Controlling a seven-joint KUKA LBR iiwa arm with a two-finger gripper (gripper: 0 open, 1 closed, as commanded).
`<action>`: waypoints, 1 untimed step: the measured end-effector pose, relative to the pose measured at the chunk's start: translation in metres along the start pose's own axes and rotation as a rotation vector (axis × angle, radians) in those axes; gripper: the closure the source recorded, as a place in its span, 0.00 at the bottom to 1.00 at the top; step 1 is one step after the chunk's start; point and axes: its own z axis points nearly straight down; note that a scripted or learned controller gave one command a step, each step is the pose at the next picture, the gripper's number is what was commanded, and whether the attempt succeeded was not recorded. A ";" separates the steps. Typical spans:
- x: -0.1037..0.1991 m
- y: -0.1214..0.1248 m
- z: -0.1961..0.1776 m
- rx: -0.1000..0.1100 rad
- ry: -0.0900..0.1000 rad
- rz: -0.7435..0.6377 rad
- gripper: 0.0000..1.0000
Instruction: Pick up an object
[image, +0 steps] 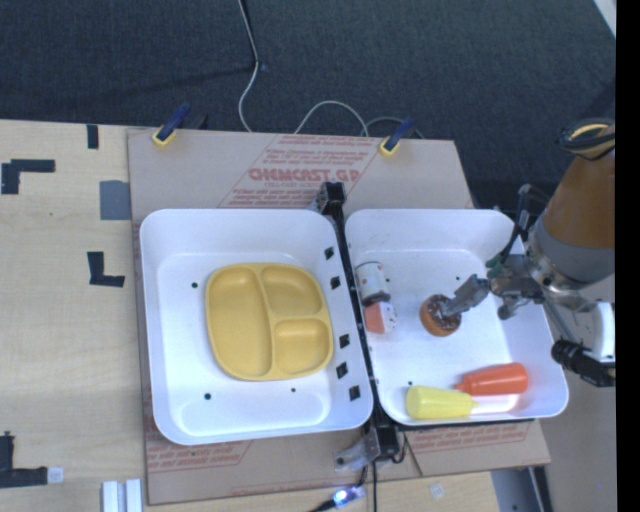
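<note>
In the right bin (450, 240), a small round brown object (434, 318) lies near the middle. My gripper (452, 306) comes in from the right, low over the bin, and its tip sits against the brown object's upper right side. A white and orange item (376, 300) lies by the divider. A yellow piece (438, 402) and an orange piece (494, 379) rest along the front wall. Whether the gripper holds anything is hidden at this angle.
The left bin (170, 250) holds a yellow divided plate (268, 320). A black divider strip (345, 300) runs between the bins. The grey arm with its orange band (585, 205) hangs over the right bin's right rim. Cardboard lies under both bins.
</note>
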 end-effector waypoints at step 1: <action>0.000 0.003 -0.006 -0.012 -0.002 -0.004 0.00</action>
